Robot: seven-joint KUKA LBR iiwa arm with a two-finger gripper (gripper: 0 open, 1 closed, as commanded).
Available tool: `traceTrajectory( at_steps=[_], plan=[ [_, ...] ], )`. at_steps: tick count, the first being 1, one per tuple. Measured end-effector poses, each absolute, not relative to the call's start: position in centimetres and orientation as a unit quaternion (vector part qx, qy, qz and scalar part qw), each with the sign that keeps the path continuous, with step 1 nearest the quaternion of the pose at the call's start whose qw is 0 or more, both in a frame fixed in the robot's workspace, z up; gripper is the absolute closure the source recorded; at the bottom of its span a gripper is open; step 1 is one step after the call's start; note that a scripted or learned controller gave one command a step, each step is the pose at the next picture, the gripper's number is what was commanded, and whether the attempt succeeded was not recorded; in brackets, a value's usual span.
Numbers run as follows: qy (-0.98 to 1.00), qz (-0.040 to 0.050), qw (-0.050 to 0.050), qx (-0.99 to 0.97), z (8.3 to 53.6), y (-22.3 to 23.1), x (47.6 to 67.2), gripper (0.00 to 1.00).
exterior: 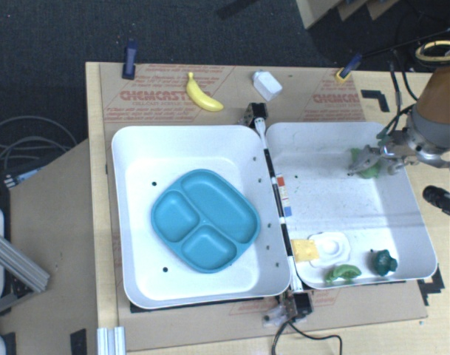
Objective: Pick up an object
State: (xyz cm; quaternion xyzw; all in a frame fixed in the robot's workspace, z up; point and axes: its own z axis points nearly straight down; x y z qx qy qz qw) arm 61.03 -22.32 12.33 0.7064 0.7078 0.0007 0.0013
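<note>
Two white bins sit side by side, and in the right bin the gripper hangs low over a green object, likely for grasping, grip unclear.

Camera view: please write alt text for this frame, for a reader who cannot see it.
The arm's hand reaches from the right into the right bin, at a small green object near its far edge. Small items cluster in that bin's near corner; the left bin holds a blue divided plate. A banana lies on the bench behind.
</note>
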Motion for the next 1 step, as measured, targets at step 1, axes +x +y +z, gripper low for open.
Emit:
traceTrajectory(
  at_steps=[1],
  plan=[
    [0.709, 0.0036, -0.003, 0.705, 8.45, -21.76, 64.73, 0.0]
  ],
)
